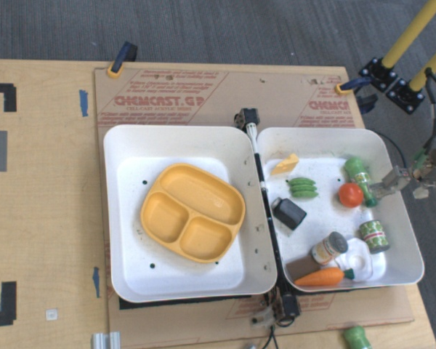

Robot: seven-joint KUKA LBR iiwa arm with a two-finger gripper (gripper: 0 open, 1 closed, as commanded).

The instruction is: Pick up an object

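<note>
- Gripper (384,187) at the right bin's (401,267) right edge, arm mostly cut off; finger state cannot be told.
- Tomato (350,194), round and red, lies just beside it, near a green bottle (357,171).

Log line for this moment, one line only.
gripper: right bin's right edge, beside tomato | grasp: none seen | left bin: yellow divided plate

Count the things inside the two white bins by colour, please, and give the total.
Yellow: 2, divided plate, wedge
Green: 3, pea pod, bottle, can
Red: 1, tomato
Orange: 1, carrot
Black: 1, block
Brown: 1, jar
Total: 9
</note>
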